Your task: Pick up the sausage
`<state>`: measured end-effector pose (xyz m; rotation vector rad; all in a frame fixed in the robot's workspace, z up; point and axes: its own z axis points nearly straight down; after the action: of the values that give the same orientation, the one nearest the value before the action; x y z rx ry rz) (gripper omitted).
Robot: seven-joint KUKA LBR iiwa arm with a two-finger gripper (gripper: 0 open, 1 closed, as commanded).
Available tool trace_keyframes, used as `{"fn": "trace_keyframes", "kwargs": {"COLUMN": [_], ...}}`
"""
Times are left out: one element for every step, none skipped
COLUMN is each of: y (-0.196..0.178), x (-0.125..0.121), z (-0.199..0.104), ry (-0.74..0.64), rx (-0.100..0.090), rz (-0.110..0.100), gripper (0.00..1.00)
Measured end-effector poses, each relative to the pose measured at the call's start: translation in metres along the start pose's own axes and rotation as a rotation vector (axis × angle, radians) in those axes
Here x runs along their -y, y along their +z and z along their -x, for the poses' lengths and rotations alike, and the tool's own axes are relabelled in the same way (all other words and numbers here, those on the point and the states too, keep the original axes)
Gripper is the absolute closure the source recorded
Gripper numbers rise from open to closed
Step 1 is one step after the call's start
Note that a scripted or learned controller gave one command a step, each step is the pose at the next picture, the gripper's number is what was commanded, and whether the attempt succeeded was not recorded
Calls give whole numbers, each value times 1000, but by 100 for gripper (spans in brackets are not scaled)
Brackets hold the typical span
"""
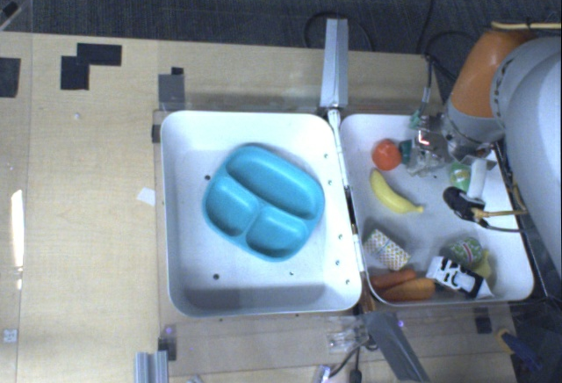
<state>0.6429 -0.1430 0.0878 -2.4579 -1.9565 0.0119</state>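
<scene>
My jaws point(428, 147) hang over the right bin's point(518, 285) far end, beside the tomato point(385, 155); whether they're spread, I cannot tell. The sausage point(402, 285) lies untouched at the near edge, well apart. Everything remains: reaching, gripping, lifting.

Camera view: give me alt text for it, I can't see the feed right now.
The gripper hovers over the right bin's far end beside a red tomato, away from the sausage lying against its near wall. A banana lies between; the left bin holds a blue divided plate.
</scene>
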Motion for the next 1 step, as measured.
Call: {"fn": "trace_keyframes", "kwargs": {"y": [1], "x": [-2], "z": [-5], "ry": [-4], "rx": [-6], "rz": [11], "gripper": [0]}}
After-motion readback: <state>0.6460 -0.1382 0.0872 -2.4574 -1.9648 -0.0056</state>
